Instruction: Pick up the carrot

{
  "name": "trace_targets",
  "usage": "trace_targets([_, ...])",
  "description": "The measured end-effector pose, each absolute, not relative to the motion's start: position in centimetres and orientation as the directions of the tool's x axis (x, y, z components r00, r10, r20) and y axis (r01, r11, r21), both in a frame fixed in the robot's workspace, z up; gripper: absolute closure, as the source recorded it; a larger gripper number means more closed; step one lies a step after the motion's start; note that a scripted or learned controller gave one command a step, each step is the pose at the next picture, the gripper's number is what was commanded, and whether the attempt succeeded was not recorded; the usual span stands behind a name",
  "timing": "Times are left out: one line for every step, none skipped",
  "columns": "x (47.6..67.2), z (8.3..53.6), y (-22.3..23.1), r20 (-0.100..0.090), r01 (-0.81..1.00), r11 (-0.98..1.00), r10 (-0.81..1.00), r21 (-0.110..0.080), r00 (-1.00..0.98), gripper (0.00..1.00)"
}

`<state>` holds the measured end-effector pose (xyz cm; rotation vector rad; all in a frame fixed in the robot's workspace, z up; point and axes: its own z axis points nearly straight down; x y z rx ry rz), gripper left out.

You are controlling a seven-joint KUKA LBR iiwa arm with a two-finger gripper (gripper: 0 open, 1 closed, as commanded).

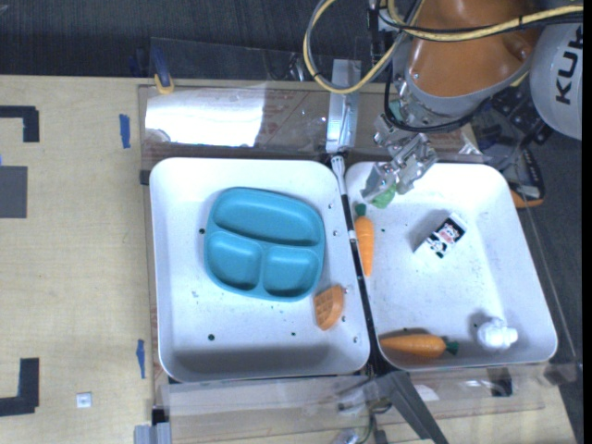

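And the grey arm with the orange band was in from the right, its metal two-finger claw [400,169] hanging over the back left corner of the right-hand shallow white bin [518,248]. Whether those prongs were spread or closed, I couldn't tell; nothing sat between them. There were two candidates: an orange plastic carrot [364,242] lay along that bin's left wall, green top pointing toward the claw and near it, and a second orange carrot with a green stub [414,344] rested at the front edge, well apart. The blue three-compartment plastic tray [265,241] sat in the left-hand bin. This looked like the approach step, nothing lifted yet. The next move would call for dropping straight down over the near carrot, prongs straddling its width.
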<state>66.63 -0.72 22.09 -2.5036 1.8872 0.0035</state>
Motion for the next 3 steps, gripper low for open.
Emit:
trace_targets([64.9, 21.4, 0.5, -0.005, -0.767, -0.641, -0.767, -0.001, 0.641, 1.0])
trace_targets([66.6, 18.4, 0.7, -0.003, -0.453, -0.891, -0.453, -0.005, 0.891, 1.0])
trace_targets([64.2, 22.2, 5.5, 0.001, -0.219, -0.976, -0.219, -0.006, 0.976, 1.0])
